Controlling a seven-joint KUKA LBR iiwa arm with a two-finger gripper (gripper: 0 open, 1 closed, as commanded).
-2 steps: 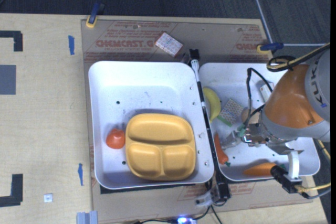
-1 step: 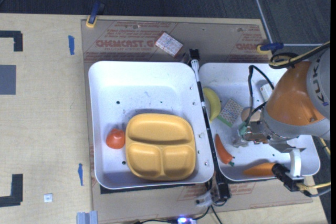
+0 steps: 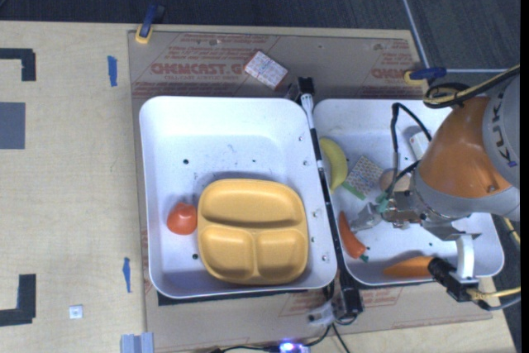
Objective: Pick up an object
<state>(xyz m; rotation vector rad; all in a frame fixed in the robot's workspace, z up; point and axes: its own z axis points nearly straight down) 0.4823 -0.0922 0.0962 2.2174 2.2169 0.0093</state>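
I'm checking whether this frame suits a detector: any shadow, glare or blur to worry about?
Camera view: even light; the yellow tray casts a soft shadow on the left bin; the arm shades the right bin; small items by the gripper look soft.

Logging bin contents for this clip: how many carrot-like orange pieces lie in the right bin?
2: one carrot by the bin's left wall, another carrot near the front edge under the arm. The arm may hide more.
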